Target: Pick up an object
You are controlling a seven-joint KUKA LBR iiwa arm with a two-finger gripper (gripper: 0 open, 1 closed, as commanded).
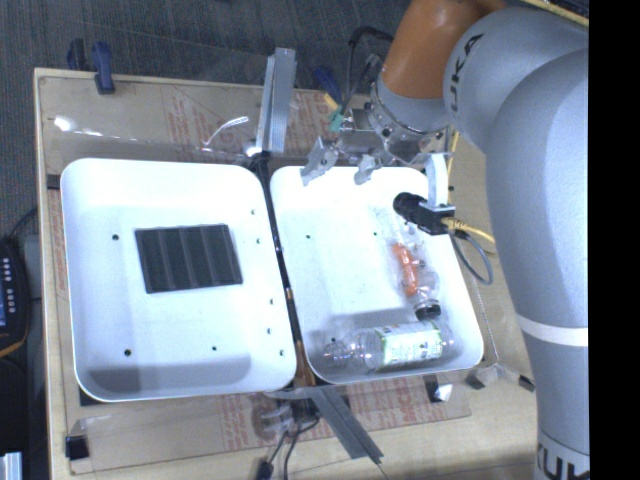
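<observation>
Pincer (341, 167) sits at the top edge of the right bin (330, 268), just right of centre in the upper part of the frame, with its two grey fingers (318, 161) spread apart and nothing between them, so it's open and not holding anything. It hangs off the grey arm (520, 168) with the orange band (425, 38), which takes up most of the right side of the frame. Down in the right bin, a clear plastic bottle with a white label (395, 346) lies on its side along the bottom wall, and another clear bottle with orange stuff inside and a black cap (412, 273) lies lengthways toward the right wall (hard to make out the details, it's see-through). Both are well below the pincer and apart from it. Left bin (90, 268) holds a dark ribbed rectangular pad (188, 257), lying flat around its middle. Both bins sit side by side on the tabletop (150, 103), touching along the centre, with a grey metal bar (276, 98) sticking up above where they meet.
</observation>
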